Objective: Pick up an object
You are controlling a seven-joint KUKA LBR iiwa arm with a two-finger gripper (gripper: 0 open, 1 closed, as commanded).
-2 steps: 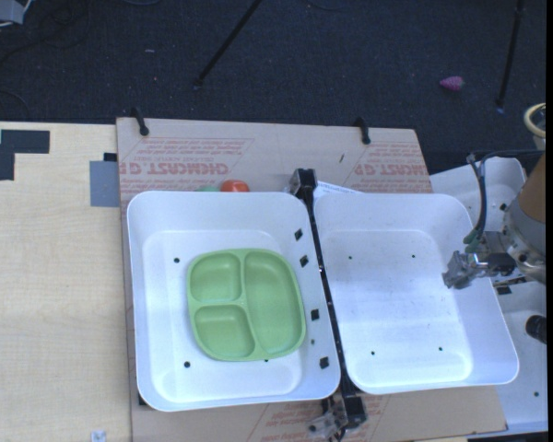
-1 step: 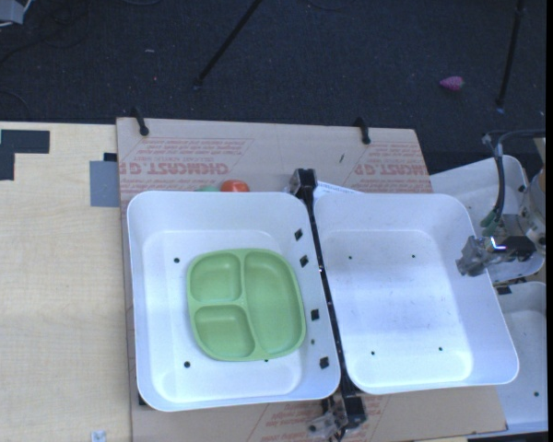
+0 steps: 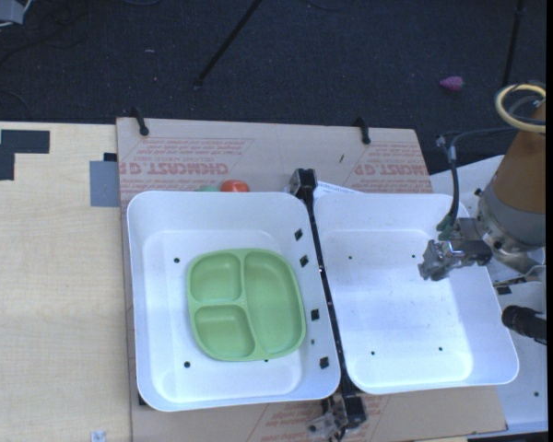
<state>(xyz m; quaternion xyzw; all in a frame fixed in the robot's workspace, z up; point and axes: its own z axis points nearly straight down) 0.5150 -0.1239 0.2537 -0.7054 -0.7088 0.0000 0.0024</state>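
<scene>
The green plate [image 3: 246, 304], a three-part divided dish, lies flat in the middle of the left bin [image 3: 157, 238], touching nothing else inside it. The gripper [image 3: 435, 263] hangs over the right bin [image 3: 484, 357], near that bin's 2 o'clock corner, at the end of the arm [image 3: 521, 187] that enters from 3 o'clock. Nothing is seen between its jaws, so it holds nothing; whether they stand spread or closed cannot be told, as the metal parts blur together at this angle. From the gripper the plate lies toward 9 o'clock, a shade toward 8, well apart and across the black divider [image 3: 315, 274] where the two bins meet. The plate's long axis runs roughly from 11 to 5 o'clock, so a grasp would likely do best across a raised rim or one of the inner ridges rather than the flat floor. Behind the left bin, at its 12 o'clock edge, an orange thing [image 3: 234, 187] sits on the cardboard [image 3: 258, 159], outside the bin. The task looks barely started: the gripper must first cross the divider.
</scene>
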